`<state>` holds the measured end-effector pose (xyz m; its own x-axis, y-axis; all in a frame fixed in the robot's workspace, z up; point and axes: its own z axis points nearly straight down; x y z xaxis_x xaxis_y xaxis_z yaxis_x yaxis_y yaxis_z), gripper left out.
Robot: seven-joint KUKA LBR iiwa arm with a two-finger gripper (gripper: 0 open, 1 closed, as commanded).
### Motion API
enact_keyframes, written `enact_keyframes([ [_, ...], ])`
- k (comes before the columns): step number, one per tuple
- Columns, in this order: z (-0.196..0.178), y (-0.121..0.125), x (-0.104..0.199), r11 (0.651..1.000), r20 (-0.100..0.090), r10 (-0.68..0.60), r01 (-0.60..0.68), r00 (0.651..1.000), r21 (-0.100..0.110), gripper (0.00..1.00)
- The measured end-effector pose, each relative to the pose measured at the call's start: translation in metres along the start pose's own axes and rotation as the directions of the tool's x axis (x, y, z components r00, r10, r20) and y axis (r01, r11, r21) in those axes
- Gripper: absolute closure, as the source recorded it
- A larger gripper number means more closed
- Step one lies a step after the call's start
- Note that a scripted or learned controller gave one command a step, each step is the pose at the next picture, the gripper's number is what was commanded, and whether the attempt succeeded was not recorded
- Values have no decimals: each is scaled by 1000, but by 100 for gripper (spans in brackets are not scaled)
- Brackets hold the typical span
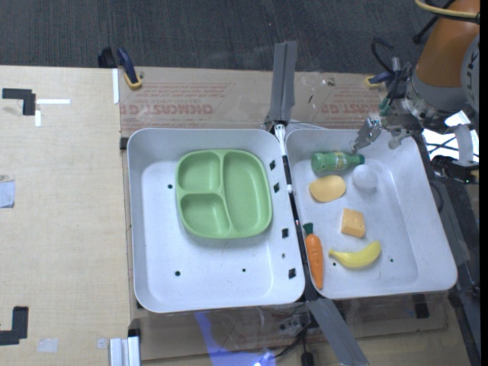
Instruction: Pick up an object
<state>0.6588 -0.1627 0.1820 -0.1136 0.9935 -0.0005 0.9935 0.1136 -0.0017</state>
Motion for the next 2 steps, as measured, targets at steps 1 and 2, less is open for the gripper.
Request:
enact_keyframes([
  [1, 90, 8, 66, 959, 1, -283, 283, 959, -1, 0],
  [2, 81, 8, 64, 960, 2, -280, 280, 960, -2, 100],
])
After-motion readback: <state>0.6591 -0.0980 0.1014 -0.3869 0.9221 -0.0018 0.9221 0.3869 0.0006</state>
